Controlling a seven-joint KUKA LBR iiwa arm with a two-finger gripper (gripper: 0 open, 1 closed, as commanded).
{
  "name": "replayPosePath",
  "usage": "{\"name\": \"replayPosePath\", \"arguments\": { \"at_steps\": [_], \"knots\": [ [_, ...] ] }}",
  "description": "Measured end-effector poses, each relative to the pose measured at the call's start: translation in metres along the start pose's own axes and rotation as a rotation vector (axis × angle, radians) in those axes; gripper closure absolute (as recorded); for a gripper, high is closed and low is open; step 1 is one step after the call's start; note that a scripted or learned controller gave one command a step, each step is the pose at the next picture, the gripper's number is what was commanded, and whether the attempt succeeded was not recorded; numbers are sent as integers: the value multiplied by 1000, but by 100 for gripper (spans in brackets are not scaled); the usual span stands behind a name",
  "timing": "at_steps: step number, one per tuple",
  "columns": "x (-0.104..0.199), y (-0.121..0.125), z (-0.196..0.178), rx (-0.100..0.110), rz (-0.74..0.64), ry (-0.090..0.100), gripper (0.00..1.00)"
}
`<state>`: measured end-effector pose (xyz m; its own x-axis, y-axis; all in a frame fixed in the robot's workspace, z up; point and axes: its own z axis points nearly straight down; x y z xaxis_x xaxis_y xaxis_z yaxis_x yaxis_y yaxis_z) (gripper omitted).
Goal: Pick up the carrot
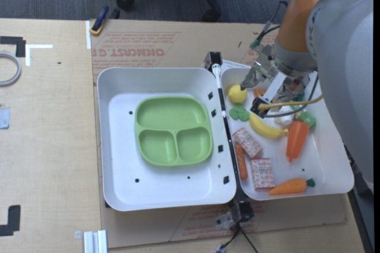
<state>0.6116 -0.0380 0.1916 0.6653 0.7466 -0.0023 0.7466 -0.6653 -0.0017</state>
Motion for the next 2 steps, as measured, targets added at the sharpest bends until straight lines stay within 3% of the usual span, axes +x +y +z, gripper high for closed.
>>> {"name": "replayPosePath", "arguments": {
  "at_steps": [1,2],
  "knots": [
    [-15,-16,0,0,-84,1,0],
    [31,19,0,-2,-172,1,0]
  ]
}}
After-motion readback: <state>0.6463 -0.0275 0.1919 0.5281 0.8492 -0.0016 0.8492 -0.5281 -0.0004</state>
